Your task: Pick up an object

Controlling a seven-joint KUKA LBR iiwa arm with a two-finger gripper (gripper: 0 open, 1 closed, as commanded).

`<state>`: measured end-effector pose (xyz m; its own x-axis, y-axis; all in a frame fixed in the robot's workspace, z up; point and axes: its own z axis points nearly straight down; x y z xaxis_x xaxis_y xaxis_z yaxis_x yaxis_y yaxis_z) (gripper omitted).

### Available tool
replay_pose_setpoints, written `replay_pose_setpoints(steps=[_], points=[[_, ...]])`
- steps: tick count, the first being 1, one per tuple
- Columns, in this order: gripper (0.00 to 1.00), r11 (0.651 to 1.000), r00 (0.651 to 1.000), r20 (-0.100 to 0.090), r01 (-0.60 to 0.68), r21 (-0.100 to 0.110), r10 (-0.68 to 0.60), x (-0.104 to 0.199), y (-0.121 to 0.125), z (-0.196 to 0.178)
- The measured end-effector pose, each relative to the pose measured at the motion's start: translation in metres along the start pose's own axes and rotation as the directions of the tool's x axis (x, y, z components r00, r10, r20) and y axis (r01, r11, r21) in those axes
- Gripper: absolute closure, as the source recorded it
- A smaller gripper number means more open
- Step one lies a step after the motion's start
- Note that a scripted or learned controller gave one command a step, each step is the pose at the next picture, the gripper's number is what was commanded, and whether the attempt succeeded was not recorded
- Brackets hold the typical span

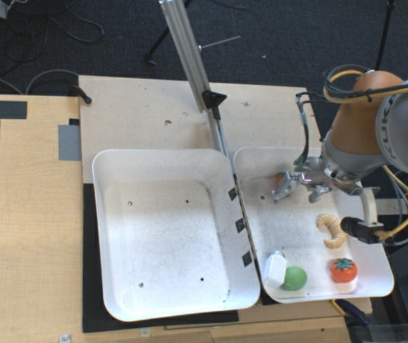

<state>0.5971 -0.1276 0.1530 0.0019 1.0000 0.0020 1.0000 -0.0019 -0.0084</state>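
Observation:
The right bin (261, 164) holds several small objects near its front right. A tan curved pastry-like piece (330, 230) lies by the right wall. A red tomato (343, 270) sits in the front right corner, with a green ball (294, 278) to its left and a white block (275, 266) beside that. My gripper (284, 186) hangs low over the upper middle of the right bin, left of the pastry piece and well behind the other three. A small reddish spot shows at its tip; I cannot tell what it is.
The left bin (111, 191) lies beside the right one, and they meet at a divider with black clips (239, 224). A slanted aluminium bar (189, 56) rises behind the bins. The grey and orange arm (364, 131) covers the right bin's far right corner.

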Motion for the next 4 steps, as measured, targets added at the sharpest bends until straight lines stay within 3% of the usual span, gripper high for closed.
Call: replay_pose_setpoints(steps=[1, 2, 4], points=[[0.00, 1.000, 1.000, 0.000, 0.000, -0.001, 0.000, 0.002, 0.006, 0.046], [1.00, 1.000, 1.000, 0.001, -0.006, -0.003, 0.006, 0.000, 0.006, 0.034], [1.00, 1.000, 1.000, 0.002, 0.002, -0.011, -0.002, 0.000, 0.007, -0.072]])
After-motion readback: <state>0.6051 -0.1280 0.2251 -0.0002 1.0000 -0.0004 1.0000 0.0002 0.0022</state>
